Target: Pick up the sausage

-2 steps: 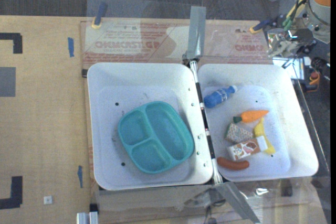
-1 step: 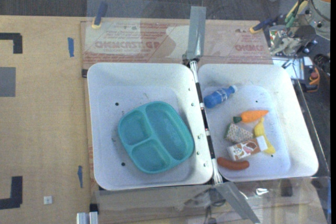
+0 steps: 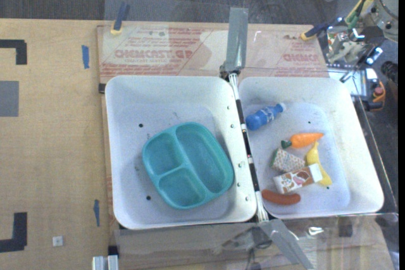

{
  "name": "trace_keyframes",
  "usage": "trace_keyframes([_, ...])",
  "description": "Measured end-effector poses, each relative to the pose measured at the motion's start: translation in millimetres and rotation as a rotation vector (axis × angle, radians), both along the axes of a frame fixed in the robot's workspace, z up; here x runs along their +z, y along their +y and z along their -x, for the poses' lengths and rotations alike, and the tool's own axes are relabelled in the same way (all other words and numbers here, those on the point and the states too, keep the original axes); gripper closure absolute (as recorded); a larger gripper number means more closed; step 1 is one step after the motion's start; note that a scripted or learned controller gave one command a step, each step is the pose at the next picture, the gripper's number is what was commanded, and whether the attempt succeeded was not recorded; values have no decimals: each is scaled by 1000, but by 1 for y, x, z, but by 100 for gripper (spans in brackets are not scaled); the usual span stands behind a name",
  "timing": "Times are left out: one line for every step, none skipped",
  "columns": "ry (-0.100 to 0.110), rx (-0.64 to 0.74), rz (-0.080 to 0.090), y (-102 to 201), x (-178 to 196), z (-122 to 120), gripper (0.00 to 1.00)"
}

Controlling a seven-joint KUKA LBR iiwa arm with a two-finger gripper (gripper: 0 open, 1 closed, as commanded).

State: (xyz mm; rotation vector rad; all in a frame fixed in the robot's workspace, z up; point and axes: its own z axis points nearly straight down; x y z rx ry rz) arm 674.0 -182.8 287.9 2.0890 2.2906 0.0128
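- In your left bin (image 3: 126, 104) you have a teal divided tray (image 3: 187, 164) with three compartments, lying at a slant near the middle.
- In your right bin (image 3: 354, 193), a blue bottle (image 3: 262, 116) lies on its side near the divider, towards the far edge.
- Nearer you, an orange carrot (image 3: 305, 138) lies above a yellow banana (image 3: 316, 164), the two close together.
- Left of the banana you see a small patterned wedge (image 3: 286, 160), and just below it a small carton (image 3: 296, 181) lying flat.
- Both bins rest on a brown cardboard sheet (image 3: 50, 136) marked with black corner marks and bits of blue tape (image 3: 85, 56).
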Motion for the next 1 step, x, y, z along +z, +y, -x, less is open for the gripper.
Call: trace_keyframes([-6, 1, 3, 0, 11, -1, 100])
